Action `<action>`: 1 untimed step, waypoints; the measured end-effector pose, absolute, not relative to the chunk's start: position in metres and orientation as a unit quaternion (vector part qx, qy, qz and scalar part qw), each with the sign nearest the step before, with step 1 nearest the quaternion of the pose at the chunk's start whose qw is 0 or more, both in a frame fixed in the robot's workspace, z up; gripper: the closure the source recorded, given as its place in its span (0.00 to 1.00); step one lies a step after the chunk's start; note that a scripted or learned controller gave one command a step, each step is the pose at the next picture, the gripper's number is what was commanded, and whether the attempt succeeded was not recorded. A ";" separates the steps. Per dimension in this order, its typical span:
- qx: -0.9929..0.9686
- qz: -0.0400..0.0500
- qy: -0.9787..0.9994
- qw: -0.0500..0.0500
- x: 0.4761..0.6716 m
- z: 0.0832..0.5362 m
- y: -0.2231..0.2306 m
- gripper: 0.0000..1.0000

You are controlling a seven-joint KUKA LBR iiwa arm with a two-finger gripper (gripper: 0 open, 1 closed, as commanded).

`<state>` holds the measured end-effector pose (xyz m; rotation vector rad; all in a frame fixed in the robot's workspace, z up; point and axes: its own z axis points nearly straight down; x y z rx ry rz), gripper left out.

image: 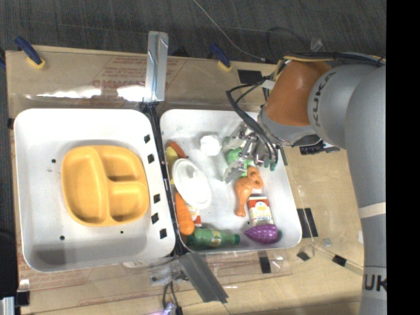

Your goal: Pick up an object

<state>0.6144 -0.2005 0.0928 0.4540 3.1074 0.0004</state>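
A yellow divided tray (105,184) lies in the left bin (26,176). Blue clamps (29,52) grip the cardboard-covered desk (197,67). A thin cable (210,18) crosses the dark floor (79,8).

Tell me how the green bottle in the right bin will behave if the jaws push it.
The green bottle lies on its side near the bin's front wall, so it would probably roll rather than tip. Its shiny skin looks smooth, perhaps slippery. The carrot seems to touch one end, so a push may move both.
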 end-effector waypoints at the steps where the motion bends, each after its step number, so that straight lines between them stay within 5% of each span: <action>1: 0.133 0.000 0.991 0.001 0.545 0.093 -0.183 0.00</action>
